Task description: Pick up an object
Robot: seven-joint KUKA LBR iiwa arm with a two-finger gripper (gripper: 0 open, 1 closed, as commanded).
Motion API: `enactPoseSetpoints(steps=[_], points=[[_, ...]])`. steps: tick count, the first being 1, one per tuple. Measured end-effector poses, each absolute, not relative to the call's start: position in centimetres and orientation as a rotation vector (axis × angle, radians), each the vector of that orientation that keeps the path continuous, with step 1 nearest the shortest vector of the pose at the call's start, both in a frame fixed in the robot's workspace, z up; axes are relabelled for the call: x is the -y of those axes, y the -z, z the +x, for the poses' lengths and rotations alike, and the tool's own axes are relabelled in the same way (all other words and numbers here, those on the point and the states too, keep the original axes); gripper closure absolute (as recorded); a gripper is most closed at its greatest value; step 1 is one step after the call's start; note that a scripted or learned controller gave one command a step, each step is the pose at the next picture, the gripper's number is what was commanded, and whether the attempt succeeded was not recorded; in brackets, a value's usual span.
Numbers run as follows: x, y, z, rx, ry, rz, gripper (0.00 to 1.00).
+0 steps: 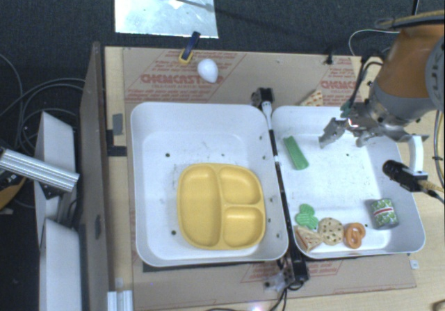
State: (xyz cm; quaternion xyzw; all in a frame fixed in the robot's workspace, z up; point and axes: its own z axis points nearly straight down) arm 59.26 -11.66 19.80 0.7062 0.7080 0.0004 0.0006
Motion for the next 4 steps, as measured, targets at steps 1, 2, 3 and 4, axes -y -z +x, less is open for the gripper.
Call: enactPoseSetpoints(steps=[1, 2, 3, 4], points=[[9.0, -8.6, 59.9, -2.234, 0.006, 2.22, 0.0], [9.6, -8.5, 64.2, -2.225, -0.006, 2.211, 0.0], [8.3, -8.5, 64.7, -2.227, -0.005, 2.212, 0.0], [8.3, -9.7, 64.8, -2.227, -0.009, 2.21, 1.0]])
